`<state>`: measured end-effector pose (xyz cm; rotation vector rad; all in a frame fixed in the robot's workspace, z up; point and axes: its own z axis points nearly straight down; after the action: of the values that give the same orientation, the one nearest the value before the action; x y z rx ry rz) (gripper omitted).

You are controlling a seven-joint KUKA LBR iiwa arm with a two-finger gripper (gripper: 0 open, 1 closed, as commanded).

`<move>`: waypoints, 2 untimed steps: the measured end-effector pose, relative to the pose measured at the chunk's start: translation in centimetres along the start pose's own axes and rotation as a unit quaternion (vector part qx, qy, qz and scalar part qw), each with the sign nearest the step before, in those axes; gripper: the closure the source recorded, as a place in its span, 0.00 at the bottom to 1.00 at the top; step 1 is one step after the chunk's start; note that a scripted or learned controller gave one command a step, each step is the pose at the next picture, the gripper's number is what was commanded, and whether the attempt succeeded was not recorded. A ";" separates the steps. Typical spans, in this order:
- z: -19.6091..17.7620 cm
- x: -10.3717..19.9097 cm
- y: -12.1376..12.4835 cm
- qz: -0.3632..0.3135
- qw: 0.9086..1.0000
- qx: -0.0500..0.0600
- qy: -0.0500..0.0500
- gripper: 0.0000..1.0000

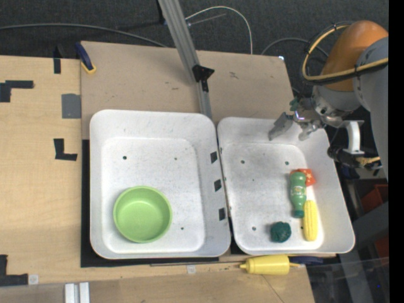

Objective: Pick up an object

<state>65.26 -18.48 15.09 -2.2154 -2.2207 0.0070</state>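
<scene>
Hovering over the far rim of the right bin (252, 131), the gripper (293, 126) has its fingers spread open with nothing between them. Near that bin's right side lie a green bottle (297, 193), a yellow corn cob (310, 219) and a dark green lump (281, 231). A green bowl (142, 214) sits in the left bin (151, 128).

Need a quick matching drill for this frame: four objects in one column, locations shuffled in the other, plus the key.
Things:
1. green bowl
2. corn cob
3. yellow bottle
4. dark green lump

Places:
A. on the bench, just past the right bin's near rim
B. left bin, near-left part
C. right bin, near edge, left of the corn cob
D. right bin, by its right wall

Pairs: 1-B, 2-D, 3-A, 4-C
</scene>
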 end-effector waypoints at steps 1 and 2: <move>5.0 -0.9 0.0 0.000 1.000 0.000 -0.001 0.00; 3.6 -0.8 0.2 0.000 1.000 -0.003 -0.001 1.00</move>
<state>65.46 -19.30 11.46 -2.2184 -2.2258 0.0046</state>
